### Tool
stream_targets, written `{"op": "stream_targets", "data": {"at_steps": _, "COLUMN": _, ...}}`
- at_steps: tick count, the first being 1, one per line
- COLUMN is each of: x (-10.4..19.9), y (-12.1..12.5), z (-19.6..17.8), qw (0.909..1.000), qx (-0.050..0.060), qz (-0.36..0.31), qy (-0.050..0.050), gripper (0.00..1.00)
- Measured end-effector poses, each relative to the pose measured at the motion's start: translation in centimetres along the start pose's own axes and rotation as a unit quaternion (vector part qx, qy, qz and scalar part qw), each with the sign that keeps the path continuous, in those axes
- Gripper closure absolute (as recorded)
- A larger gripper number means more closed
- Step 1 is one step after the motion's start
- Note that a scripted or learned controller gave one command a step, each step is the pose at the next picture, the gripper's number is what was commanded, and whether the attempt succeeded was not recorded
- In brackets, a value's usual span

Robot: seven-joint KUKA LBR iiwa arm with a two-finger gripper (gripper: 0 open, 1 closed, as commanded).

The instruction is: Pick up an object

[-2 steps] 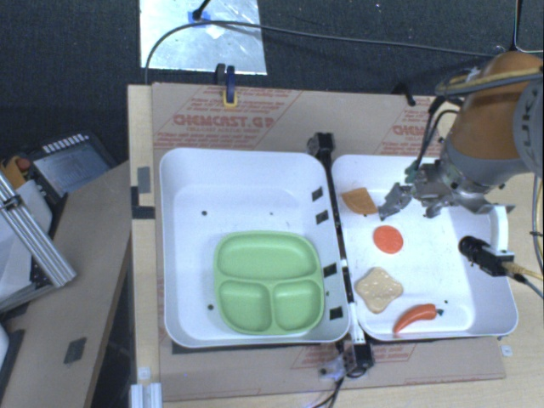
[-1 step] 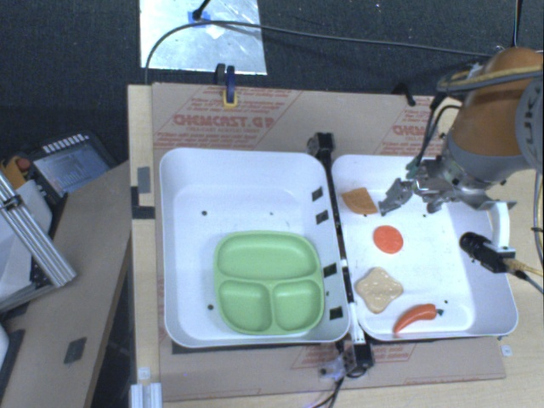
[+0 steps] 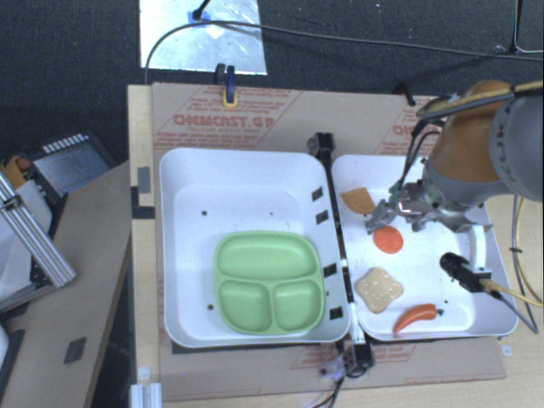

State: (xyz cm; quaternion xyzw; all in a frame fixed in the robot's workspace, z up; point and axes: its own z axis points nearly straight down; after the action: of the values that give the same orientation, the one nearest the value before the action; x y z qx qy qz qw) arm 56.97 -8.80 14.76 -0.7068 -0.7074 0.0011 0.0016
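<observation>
Hand (image 3: 384, 218) hangs low in the right bin (image 3: 493, 313), just at 12 o'clock of the red round piece (image 3: 388, 240). I cannot tell its state. Nothing is picked up yet.

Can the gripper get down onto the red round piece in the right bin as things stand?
Probably yes. The gripper hangs right beside the red round piece, which lies flat on the right bin floor, apart from the orange wedge and the beige cracker. Nothing covers it.
</observation>
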Motion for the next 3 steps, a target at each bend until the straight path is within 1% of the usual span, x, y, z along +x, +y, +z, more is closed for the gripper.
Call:
{"op": "stream_targets", "data": {"at_steps": 1, "x": -0.9, "y": 0.5, "z": 5.0, "qw": 1.0, "qx": -0.001, "qz": 0.0, "qy": 0.0, "gripper": 0.0}}
{"op": "stream_targets", "data": {"at_steps": 2, "x": -0.9, "y": 0.5, "z": 6.3, "qw": 1.0, "qx": -0.002, "qz": 0.0, "qy": 0.0, "gripper": 0.0}}
{"op": "stream_targets", "data": {"at_steps": 3, "x": -0.9, "y": 0.6, "z": 5.2, "qw": 1.0, "qx": -0.003, "qz": 0.0, "qy": 0.0, "gripper": 1.0}}
